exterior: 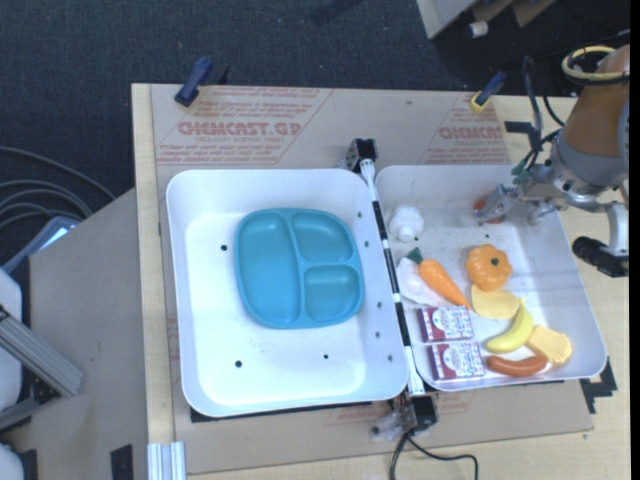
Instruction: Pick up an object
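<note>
Right bin's [560, 258] far half lies bare; hand [497, 206] there, grip unreadable; toys [490, 313] crowd near edge.

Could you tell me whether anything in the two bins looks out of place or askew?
Nothing looks spilled or damaged. The toy food, from carrot to banana, is crowded into the right bin's near end, while the blue tray sits alone in the left bin.

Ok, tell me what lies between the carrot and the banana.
In the camera view, between the carrot and the banana lies a pale yellow flat piece, just below the orange pumpkin-like toy.

divided plate [298, 266] in left bin [200, 368], toy food [490, 313] in right bin [570, 268]
</note>
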Available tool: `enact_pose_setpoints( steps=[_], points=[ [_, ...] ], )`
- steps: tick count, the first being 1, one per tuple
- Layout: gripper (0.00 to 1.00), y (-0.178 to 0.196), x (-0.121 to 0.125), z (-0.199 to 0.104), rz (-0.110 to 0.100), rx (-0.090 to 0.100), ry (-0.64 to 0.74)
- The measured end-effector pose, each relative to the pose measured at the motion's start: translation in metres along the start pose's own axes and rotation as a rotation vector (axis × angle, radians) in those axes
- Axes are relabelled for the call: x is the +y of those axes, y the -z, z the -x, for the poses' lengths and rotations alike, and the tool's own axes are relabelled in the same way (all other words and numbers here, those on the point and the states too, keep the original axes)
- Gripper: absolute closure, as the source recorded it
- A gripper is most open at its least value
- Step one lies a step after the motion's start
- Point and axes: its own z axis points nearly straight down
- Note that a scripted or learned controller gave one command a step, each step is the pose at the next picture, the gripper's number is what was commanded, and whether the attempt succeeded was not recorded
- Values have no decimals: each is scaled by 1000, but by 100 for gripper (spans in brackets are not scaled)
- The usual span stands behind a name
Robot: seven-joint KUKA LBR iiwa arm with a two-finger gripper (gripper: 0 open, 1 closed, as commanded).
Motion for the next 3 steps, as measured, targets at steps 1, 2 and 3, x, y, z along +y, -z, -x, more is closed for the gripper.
enact_pose_setpoints(
  steps=[1, 2, 3],
  points=[
    [0, -20, 27, -4, -13, 14, 0],
    [100, -10, 27, 1, -2, -1, -1],
    [100, 99, -19, -78, -1, -2, -2]
  ],
)
